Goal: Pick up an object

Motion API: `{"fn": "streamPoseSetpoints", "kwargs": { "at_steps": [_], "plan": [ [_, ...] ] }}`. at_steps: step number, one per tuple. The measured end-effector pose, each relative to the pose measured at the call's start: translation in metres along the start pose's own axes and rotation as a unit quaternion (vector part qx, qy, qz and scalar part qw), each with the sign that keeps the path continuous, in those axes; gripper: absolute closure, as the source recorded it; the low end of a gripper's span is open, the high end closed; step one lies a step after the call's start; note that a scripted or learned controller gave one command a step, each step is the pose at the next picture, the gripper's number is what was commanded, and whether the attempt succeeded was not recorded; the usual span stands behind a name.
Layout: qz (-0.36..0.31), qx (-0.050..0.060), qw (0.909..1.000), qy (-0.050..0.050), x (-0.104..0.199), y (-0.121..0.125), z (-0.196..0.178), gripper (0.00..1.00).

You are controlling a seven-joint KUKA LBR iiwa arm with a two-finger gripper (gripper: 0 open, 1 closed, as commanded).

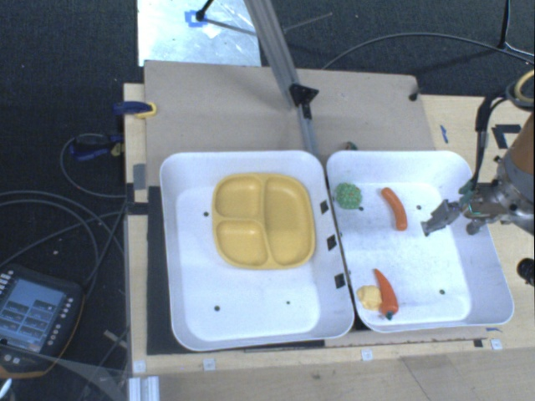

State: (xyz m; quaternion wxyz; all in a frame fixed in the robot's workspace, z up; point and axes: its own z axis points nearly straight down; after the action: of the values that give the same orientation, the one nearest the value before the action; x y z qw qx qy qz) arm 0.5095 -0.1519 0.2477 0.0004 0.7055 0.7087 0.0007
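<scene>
Gripper (pixel 440 218) beside orange sausage (pixel 394 208)

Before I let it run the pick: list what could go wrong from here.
1. The gripper sits over bare floor of the right bin; closing there would likely grab nothing.
2. The lower orange carrot touches the yellow piece, so a grasp may catch both or knock one away.
3. The green broccoli lies near the bin wall, leaving little finger room.

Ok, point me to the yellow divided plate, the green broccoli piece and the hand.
yellow divided plate (pixel 219 197): camera view, upper-left rim.
green broccoli piece (pixel 348 195): camera view, its middle.
hand (pixel 435 224): camera view, finger end.
</scene>
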Motion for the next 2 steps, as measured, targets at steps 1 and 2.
{"fn": "streamPoseSetpoints", "kwargs": {
  "at_steps": [1, 2],
  "plan": [
    [0.001, 0.000, 1.0000, 0.000, 0.000, 0.000, 0.000, 0.00],
    [0.002, 0.003, 1.0000, 0.000, 0.007, -0.001, 0.060, 0.00]
  ]
}}
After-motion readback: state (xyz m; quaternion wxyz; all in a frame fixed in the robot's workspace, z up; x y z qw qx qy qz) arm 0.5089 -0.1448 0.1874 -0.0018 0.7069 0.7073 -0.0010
